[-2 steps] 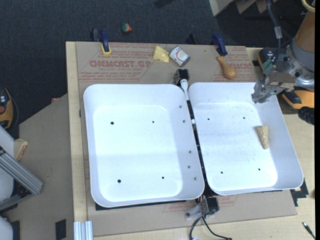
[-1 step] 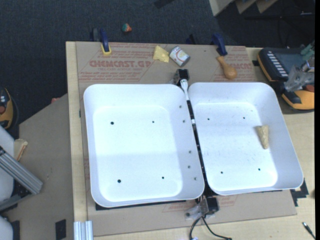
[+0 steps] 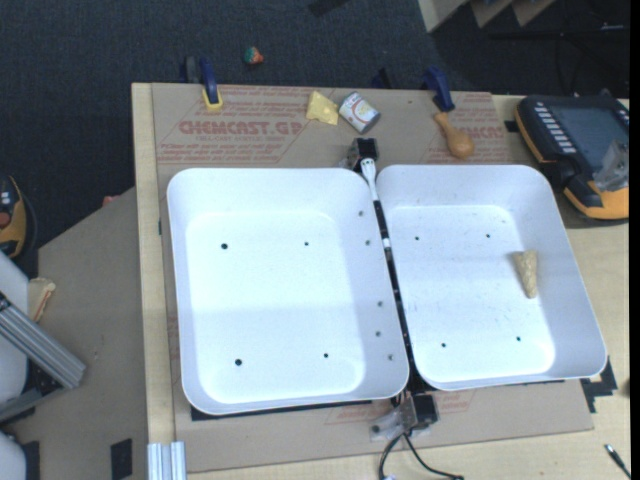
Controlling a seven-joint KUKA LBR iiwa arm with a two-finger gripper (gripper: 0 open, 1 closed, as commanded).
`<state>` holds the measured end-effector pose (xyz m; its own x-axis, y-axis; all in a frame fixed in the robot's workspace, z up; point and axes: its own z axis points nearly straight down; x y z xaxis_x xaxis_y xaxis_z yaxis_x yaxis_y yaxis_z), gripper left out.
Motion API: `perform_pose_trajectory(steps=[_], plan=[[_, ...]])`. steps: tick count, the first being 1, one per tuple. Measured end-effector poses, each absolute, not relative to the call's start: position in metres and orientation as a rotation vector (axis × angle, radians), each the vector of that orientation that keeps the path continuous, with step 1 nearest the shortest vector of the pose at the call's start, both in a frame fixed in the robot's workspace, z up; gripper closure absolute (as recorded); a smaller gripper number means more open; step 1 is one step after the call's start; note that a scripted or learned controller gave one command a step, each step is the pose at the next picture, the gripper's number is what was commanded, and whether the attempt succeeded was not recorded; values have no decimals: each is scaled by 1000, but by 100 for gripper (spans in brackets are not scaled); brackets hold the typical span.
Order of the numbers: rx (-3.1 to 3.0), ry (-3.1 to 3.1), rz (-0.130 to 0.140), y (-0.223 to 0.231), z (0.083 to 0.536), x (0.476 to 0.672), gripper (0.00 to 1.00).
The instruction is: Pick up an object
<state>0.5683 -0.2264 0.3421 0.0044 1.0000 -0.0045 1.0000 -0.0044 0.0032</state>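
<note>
We see the pickup not yet begun: the one candidate, a small tan object (image 3: 526,272), lies on the floor of the right bin (image 3: 470,363) near its right wall (the left bin (image 3: 270,378) holds no such piece). We cannot tell the fingers' state; reaching, grasping and lifting remain.

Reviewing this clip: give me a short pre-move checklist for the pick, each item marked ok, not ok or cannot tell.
1. Target available: a beige cone-shaped object lies in the right bin: ok.
2. Target free of neighbours, nothing touching it: ok.
3. Target away from the bin wall: near the right side, but apart: ok.
4. Objects behind the bins, a yellow piece, a small box and a wooden-handled tool, lie on the board outside: not ok for picking.
5. Jaws ready: cannot tell.
</note>
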Motion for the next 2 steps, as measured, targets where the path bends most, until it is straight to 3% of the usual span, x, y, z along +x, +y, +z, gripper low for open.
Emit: perform_pose_trajectory(steps=[2], plan=[[2217,2215,3,-224,396,523,100]])
